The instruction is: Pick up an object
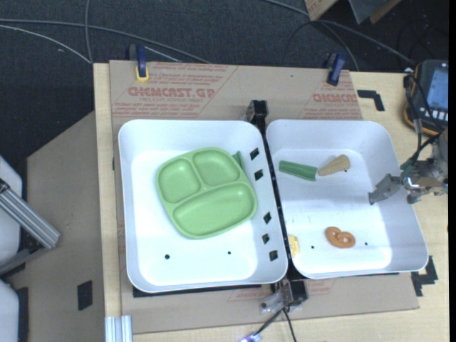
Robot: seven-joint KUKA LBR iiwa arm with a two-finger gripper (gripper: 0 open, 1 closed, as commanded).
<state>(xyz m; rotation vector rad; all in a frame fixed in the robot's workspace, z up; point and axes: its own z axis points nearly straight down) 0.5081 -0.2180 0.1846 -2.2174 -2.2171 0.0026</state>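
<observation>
Objects for picking lie in the right bin (399, 255), a shallow white tray with rounded corners and a smooth, glossy floor. Near its far edge rests a tool with a matte green handle (297, 170) and a tan, wood-coloured head (334, 165), lying roughly parallel to that edge. Towards the near edge sits a small orange-brown pretzel-shaped piece (340, 238), and a tiny yellow bit (293, 245) lies against the left wall. The left bin (135, 191) carries a pale green plastic plate (206, 192) with three moulded compartments, near its centre. At the right bin's right edge hangs the grey metal gripper (385, 189); whether it is open or closed cannot be told, and nothing is seen in it.
</observation>
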